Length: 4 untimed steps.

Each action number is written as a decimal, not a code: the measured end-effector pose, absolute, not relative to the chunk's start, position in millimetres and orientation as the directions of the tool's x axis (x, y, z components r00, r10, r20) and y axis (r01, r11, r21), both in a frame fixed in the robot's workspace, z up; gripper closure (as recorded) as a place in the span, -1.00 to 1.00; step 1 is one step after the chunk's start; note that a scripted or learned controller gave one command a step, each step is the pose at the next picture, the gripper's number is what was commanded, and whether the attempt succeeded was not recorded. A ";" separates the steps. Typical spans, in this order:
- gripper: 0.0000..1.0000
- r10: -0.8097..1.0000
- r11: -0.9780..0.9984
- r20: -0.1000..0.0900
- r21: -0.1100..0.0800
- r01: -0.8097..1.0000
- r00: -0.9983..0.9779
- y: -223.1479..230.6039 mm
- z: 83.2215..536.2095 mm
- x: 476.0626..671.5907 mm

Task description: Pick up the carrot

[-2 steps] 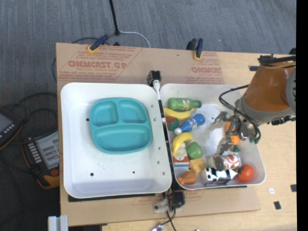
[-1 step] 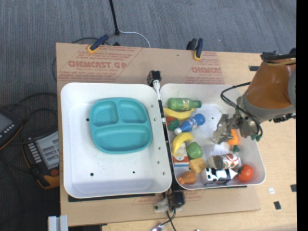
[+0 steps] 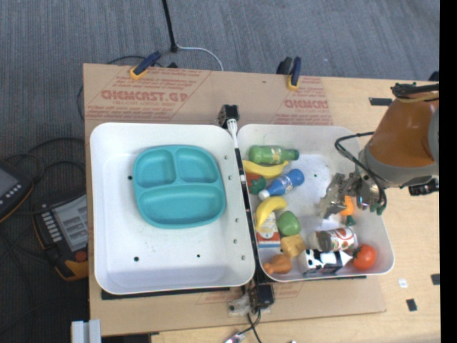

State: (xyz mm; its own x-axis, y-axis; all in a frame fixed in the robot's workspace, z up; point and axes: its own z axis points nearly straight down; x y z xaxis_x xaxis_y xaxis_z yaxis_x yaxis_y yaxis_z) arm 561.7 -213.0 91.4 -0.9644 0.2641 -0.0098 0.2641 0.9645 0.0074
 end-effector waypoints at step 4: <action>1.00 0.424 0.906 -0.013 -0.001 0.424 -0.906 -195.8 91.2 592.4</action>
